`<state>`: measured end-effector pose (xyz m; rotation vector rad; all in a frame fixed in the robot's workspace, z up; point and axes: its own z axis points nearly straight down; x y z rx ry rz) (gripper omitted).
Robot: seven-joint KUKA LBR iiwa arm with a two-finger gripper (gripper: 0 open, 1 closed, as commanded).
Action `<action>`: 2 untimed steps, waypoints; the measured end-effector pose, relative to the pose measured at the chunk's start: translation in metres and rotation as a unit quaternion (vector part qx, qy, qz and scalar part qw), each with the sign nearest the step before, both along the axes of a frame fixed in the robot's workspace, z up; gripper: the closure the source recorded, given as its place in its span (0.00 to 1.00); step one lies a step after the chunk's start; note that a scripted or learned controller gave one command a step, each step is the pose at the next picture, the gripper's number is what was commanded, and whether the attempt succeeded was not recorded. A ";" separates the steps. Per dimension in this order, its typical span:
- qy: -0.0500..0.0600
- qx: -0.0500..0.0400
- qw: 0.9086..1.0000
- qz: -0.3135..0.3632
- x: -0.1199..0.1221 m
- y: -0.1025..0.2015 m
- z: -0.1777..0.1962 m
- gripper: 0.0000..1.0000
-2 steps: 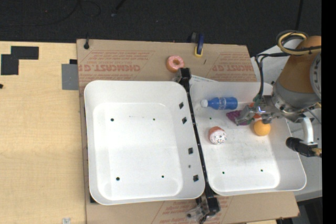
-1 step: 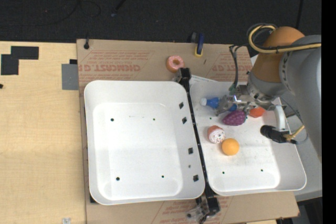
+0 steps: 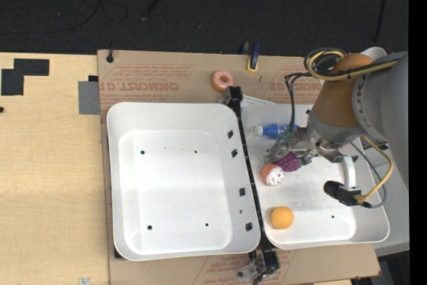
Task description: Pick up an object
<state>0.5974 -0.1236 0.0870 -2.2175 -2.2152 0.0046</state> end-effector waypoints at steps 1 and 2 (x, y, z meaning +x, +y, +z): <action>-0.004 -0.001 1.000 0.002 0.048 0.030 0.001 0.00; -0.001 -0.001 1.000 0.001 0.027 0.041 0.000 0.00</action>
